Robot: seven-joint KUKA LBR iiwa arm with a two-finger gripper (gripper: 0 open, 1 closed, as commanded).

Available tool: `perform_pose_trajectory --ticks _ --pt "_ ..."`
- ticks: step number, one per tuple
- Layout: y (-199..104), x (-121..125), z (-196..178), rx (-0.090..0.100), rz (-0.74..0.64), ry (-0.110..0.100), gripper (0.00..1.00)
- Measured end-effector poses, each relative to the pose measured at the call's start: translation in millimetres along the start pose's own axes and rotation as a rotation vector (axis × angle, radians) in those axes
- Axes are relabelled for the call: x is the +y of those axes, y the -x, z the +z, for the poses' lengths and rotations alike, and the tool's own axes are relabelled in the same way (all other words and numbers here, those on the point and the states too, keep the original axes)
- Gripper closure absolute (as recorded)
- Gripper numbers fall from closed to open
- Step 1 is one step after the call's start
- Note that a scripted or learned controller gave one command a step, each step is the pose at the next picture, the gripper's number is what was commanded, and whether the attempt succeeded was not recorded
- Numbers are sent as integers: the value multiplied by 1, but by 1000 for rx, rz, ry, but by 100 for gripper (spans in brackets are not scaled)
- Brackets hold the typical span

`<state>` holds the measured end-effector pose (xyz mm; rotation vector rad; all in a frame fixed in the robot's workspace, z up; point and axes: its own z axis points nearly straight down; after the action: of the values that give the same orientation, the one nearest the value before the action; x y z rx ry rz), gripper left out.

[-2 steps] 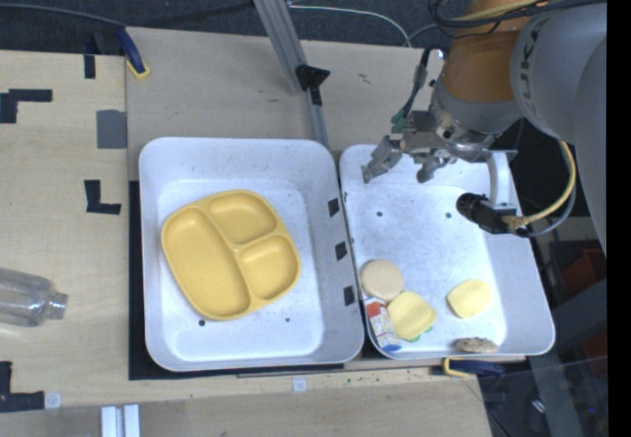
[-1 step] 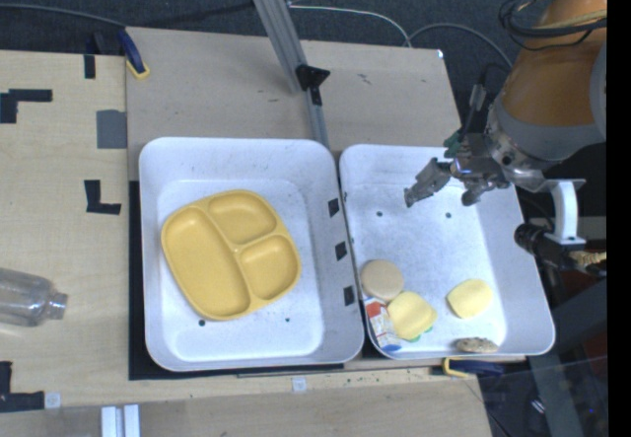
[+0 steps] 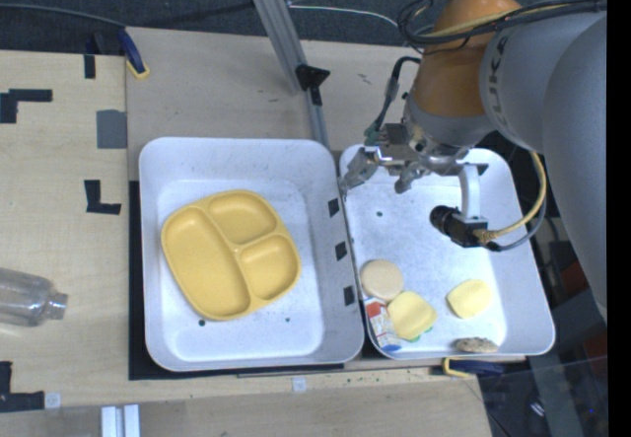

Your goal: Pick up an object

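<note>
1. The bench (image 3: pixel 69 179) carries two shallow white bins side by side; the left bin (image 3: pixel 168 164) and the right bin (image 3: pixel 527 317) meet along a shared edge near the middle of the view
2. The arm (image 3: pixel 532 60) enters from the right, its orange band (image 3: pixel 463 40) sitting over the far end of the right bin
3. The gripper (image 3: pixel 385 169) hangs over the far left corner of the right bin, close to the shared edge. Its two fingers stand apart at a moderate width, and nothing is seen between them
4. A yellow divided plate (image 3: pixel 230 253) with three compartments lies flat in the left bin, roughly central, tilted against the bin's sides
5. The candidate objects sit along the near end of the right bin, well apart from the gripper: a round tan disc (image 3: pixel 382 279); a yellow block (image 3: pixel 411 315) just beside it on the near side; a second yellow block (image 3: pixel 470 299) further right, apart from the first
6. A small red and white item (image 3: pixel 379 324) lies against the left wall of the right bin, touching the first yellow block; its nature cannot be told
7. A small brown speckled piece (image 3: pixel 476 344) rests at the near rim of the right bin
8. A clear plastic bottle (image 3: pixel 28 299) lies on its side on the bench at the left edge, well clear of both bins
9. A metal pole (image 3: pixel 276 16) slants across the bench beyond the left bin
</note>
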<state>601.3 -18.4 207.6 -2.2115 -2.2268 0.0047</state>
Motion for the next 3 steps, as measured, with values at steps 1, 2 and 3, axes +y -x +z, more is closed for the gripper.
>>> perform_pose_trajectory --ticks 1,2,3 --pt "2 8 21 -2 5 0 0" --pt "-1 -9 19 -2 7 0 0" --pt "-2 -9 10 1 6 1 100"
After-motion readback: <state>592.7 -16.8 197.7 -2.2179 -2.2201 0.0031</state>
